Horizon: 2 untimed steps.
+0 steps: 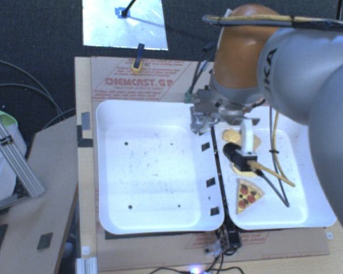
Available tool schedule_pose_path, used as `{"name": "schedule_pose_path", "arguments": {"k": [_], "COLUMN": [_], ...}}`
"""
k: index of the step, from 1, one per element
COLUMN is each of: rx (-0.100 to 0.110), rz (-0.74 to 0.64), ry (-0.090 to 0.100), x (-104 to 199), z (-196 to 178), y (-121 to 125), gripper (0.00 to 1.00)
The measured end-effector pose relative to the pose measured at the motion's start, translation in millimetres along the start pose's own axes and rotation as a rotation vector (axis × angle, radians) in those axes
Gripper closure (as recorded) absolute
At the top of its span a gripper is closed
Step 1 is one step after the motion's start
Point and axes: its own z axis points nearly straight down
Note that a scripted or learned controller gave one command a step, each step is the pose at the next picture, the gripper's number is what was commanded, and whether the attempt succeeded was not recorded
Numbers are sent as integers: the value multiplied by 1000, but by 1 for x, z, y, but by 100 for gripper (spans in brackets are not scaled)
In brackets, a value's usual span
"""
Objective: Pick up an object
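Pizza slice toy (248,194) is my pick for the target; it lies flat around 7 o'clock in the right bin (300,207), near the inner wall but with bare floor round it. The gripper (201,120) sits up at about 10 o'clock of that bin, over the ridge where it meets the left bin (154,176); can't tell if it's released or clenched, the wrist hides that. One yellow piece (232,135) lies at 10 o'clock; a second yellow piece (240,168) nearer 9, half covered. My take: swing toward 5 o'clock, centre over the slice, drop straight down, pinch across its narrow width; flat things slip, so go low.
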Motion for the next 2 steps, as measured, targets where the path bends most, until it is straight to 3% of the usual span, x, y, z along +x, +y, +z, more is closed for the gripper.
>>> {"name": "schedule_pose_path", "arguments": {"k": [1,2], "rx": [-14,-9], "rz": [-9,-11], "ry": [4,3], "x": [-12,24], "z": [-119,-125], "y": [-36,8], "gripper": [100,100]}}
